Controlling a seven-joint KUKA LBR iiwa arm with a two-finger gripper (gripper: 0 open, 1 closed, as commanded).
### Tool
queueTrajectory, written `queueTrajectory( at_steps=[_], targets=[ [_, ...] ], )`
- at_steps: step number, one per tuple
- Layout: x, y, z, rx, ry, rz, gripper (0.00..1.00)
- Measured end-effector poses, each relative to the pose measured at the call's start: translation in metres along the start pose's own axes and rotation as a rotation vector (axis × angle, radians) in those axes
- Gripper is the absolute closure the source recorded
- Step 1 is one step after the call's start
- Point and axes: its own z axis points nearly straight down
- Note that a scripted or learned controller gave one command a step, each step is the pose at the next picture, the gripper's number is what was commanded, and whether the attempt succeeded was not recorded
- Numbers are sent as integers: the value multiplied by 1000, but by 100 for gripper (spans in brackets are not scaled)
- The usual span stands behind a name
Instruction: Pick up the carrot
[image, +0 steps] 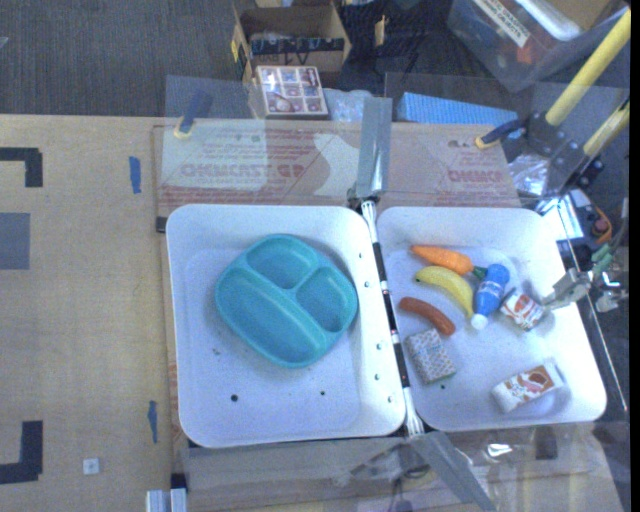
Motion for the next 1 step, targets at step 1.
queueTrajectory(
  at_steps=[1],
  targets=[
    [47, 34, 101, 1, 1, -193, 0]
  ],
)
